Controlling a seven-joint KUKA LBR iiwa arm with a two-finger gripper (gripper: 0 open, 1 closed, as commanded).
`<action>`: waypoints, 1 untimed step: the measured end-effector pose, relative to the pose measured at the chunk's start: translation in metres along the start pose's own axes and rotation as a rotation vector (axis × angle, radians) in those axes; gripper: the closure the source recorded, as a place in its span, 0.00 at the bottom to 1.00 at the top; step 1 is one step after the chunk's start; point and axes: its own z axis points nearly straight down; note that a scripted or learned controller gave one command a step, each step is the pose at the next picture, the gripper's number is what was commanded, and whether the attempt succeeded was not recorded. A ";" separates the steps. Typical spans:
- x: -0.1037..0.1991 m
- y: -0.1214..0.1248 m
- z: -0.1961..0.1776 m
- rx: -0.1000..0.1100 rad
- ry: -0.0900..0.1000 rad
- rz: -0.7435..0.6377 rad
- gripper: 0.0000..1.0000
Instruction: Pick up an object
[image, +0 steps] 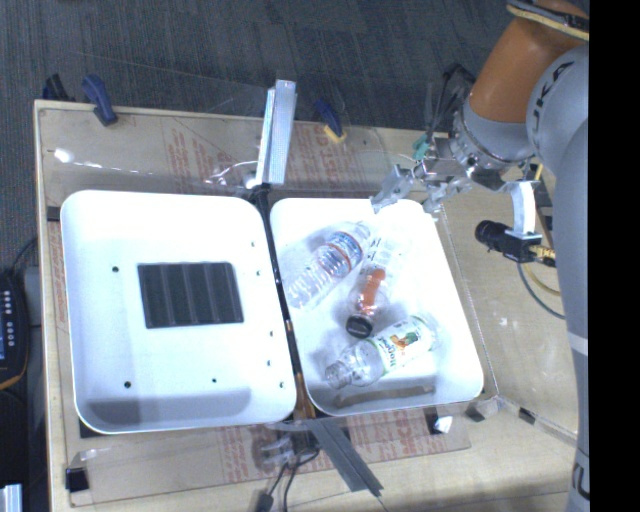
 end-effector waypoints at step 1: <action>0.026 -0.031 0.001 -0.002 0.000 -0.077 0.00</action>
